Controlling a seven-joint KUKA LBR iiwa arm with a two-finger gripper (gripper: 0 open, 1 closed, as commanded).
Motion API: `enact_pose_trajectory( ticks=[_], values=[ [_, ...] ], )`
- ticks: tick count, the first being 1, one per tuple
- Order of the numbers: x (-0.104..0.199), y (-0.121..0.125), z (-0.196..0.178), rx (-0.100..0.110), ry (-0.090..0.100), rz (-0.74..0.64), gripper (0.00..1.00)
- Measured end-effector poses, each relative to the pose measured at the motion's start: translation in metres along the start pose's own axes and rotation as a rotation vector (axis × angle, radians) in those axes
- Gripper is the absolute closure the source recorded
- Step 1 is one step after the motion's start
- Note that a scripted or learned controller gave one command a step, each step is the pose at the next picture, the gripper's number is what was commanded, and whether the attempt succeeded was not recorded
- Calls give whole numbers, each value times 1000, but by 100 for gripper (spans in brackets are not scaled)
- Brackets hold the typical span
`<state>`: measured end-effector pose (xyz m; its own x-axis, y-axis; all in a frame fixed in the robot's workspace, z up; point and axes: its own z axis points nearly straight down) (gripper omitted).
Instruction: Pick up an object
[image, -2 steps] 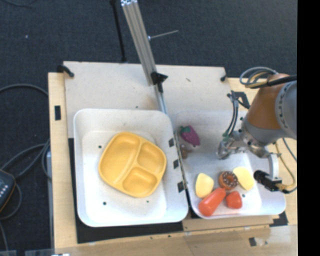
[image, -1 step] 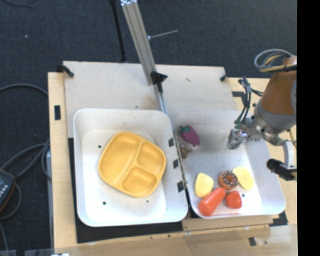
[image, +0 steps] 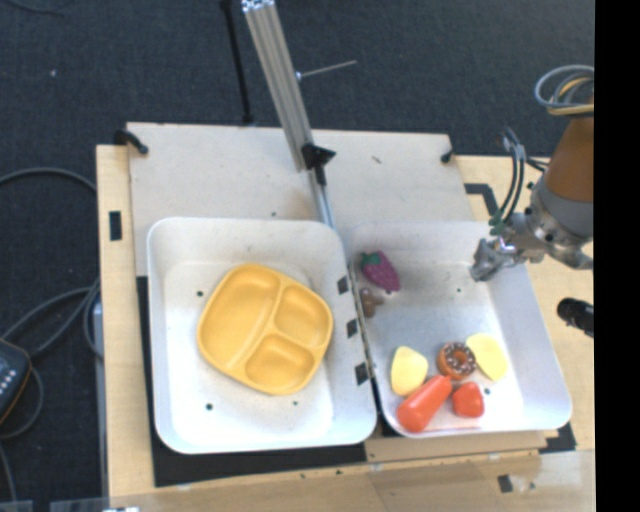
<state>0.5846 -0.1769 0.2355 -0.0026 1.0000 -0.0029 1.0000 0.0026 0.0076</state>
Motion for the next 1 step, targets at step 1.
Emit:
enact_pose_trajectory(
  ticks=[1],
  values=[
    [-1, 0, 21, 8, 1, 2, 100]
  ],
)
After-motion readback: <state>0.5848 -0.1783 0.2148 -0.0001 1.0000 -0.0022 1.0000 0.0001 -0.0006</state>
